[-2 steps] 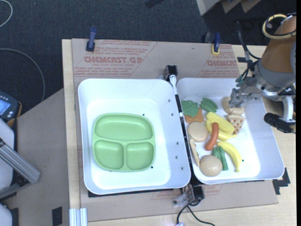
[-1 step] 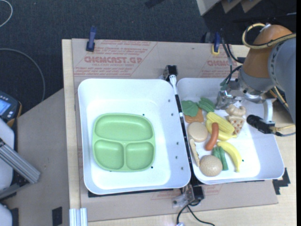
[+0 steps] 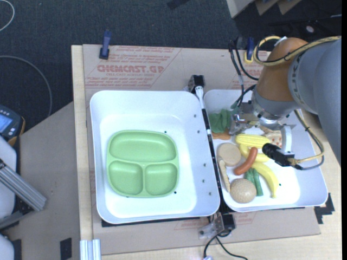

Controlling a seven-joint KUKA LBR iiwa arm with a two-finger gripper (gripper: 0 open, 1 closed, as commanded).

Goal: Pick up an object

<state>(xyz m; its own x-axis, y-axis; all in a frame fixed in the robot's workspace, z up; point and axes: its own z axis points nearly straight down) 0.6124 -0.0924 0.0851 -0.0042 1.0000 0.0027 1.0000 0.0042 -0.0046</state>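
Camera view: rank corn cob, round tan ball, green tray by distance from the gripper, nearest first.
Gripper sits over the back of the right bin.
1. Corn cob: right bin, just in front of the gripper.
2. Round tan ball: right bin, front edge.
3. Green tray: left bin, farthest.

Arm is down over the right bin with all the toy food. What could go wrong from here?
1. The items are packed tight: the corn, sausage and banana touch or overlap, so a grasp may catch two or slip off.
2. The gripper sits near the bin's back wall beside the green vegetable, and may scrape it.
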